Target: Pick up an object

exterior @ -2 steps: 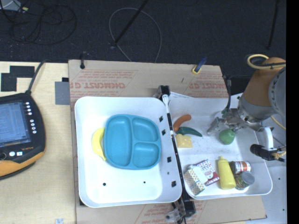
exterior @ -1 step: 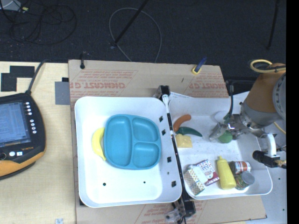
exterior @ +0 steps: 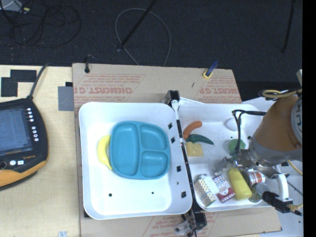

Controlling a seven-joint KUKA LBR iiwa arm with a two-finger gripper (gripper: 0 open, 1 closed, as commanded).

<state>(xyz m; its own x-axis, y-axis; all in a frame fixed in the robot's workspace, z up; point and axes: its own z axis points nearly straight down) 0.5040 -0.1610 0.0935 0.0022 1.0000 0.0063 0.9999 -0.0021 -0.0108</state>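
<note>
The right bin [exterior: 217, 120] holds several small items. A yellow bottle [exterior: 239, 184] lies near its front, with a red-and-white can [exterior: 255, 177] to its right and a red-and-white packet [exterior: 223, 187] to its left. My gripper [exterior: 234, 162] hangs low over the bin just above the yellow bottle, under the orange-banded wrist [exterior: 276, 127]. A green object [exterior: 235, 145] sits just behind the gripper, partly hidden by the arm's cables.
An orange chili [exterior: 192, 127], a green pepper [exterior: 200, 139] and a yellow block [exterior: 194, 150] lie at the right bin's left side, a mesh-patterned item [exterior: 204, 189] at its front. The left bin [exterior: 94, 181] holds a blue divided plate [exterior: 139, 149] and a banana [exterior: 102, 152].
</note>
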